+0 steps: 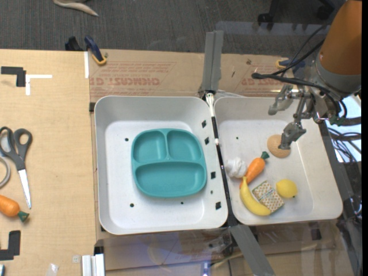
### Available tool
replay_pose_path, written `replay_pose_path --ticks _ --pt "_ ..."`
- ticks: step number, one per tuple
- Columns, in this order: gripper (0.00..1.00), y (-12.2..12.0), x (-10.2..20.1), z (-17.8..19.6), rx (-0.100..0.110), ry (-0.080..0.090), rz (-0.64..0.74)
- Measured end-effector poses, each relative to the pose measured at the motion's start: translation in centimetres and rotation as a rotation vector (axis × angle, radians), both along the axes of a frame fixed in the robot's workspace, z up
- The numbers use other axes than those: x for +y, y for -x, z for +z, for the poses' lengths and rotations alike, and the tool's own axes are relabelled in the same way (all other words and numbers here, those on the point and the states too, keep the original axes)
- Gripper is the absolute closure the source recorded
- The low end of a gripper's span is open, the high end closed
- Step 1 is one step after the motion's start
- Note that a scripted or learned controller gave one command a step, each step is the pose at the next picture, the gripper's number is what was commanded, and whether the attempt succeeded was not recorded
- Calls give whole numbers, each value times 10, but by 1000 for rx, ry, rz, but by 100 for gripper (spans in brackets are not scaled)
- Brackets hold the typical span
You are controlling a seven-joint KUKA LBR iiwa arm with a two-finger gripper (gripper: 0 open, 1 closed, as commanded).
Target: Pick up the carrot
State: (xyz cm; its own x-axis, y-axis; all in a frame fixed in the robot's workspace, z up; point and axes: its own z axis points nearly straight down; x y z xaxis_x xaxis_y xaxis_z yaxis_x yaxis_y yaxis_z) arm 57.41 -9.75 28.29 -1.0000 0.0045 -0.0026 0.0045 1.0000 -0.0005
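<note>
Two bins: you are looking at two white bins side by side; the left bin (109,171) is holding a teal divided plate (169,162), the right bin (322,183) is holding the small items.
Carrot: the carrot (256,166) is lying tilted near the middle of the right bin, green tip pointing up-right, just beside a white crumpled object (235,167) and above the banana (251,199).
Neighbours: a lemon (286,188) and a patterned packet (268,196) are sitting close below; a tan disc (279,147) is lying just up-right of the carrot.
Gripper: the gripper (290,135) is hanging over the tan disc, near the carrot but not on it; nothing is showing between its fingers, and you cannot tell how wide they are standing.
Judgement: the grasp is not yet made; the arm is likely needing to shift down-left.
Risk: crowding is leaving little finger room.
Stray item: a second carrot (10,206) is lying on the bench (52,154), well apart.
</note>
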Motion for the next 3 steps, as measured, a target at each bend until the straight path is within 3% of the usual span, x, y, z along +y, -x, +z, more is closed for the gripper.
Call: replay_pose_path --ticks 1,2,3 --pt "0 2 4 -136 2 -1 -339" --pt "0 31 2 -191 2 -1 -466" --pt "0 86 3 -191 0 -1 -528"
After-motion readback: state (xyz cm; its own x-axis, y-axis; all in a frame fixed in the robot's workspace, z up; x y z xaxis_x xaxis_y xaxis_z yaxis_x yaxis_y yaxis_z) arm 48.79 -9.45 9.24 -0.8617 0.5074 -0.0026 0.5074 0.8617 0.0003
